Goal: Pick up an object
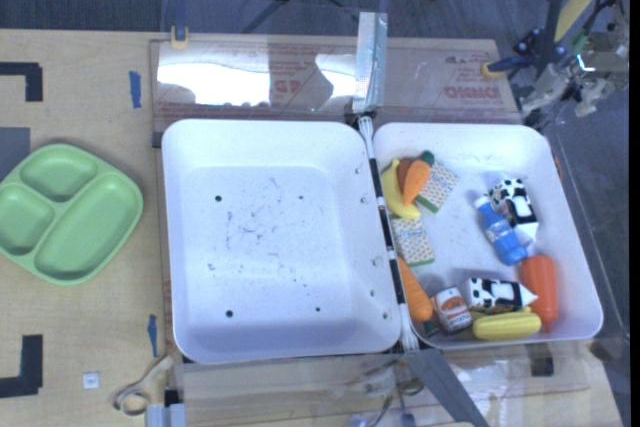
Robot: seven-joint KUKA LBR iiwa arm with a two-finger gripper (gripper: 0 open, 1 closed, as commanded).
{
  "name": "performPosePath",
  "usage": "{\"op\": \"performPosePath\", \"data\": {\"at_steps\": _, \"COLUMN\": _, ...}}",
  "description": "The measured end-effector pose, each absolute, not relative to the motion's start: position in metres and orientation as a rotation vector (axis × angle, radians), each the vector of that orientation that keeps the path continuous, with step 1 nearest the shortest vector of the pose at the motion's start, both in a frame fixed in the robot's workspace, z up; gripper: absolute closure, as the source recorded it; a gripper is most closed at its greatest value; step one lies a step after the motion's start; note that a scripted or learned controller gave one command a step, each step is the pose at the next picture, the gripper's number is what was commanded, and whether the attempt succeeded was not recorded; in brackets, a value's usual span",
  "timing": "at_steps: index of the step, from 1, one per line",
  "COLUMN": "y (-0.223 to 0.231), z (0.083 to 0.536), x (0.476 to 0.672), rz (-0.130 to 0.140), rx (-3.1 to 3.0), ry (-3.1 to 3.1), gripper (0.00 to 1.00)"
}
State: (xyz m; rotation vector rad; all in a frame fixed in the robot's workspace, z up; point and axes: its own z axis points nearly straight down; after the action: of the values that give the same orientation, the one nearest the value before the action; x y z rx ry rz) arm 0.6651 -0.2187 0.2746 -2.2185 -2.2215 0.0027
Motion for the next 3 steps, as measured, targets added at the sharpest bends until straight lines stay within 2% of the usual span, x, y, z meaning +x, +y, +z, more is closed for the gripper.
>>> {"op": "performPosePath", "data": {"at_steps": 1, "y": -0.221, "z": 0.143, "x": 0.668, "rz": 0.0, "rx": -2.171, "ry": -2.272, "gripper": 0.0}}
{"op": "performPosePath", "data": {"at_steps": 2, "y": -0.219, "z": 0.137, "x": 0.665, "rz": -0.004, "rx": -2.181, "ry": -2.263, "gripper": 0.0}}
{"op": "performPosePath", "data": {"at_steps": 3, "y": -0.21, "z": 0.092, "x": 0.631, "rz": -0.018, "rx": -2.264, "ry": -2.162, "gripper": 0.0}}
